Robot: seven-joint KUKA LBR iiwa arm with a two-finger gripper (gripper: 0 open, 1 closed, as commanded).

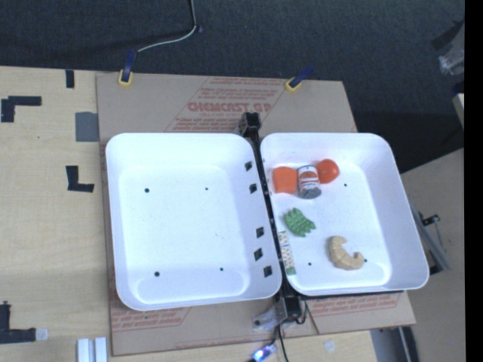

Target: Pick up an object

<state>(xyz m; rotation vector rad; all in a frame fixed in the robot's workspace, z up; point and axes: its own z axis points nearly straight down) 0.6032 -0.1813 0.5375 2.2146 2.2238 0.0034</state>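
Observation:
The right bin holds several objects. An orange cup-like piece lies near its left wall, touching a small can with a red and white label. A red-orange ball sits just behind the can. A green leafy toy lies below them. A tan croissant-shaped toy rests near the front. A narrow printed strip lies along the left wall.
The left bin sits beside the right one, joined by a black clipped seam. Both rest on a cardboard sheet on the wooden bench. A white cable runs across the dark floor behind.

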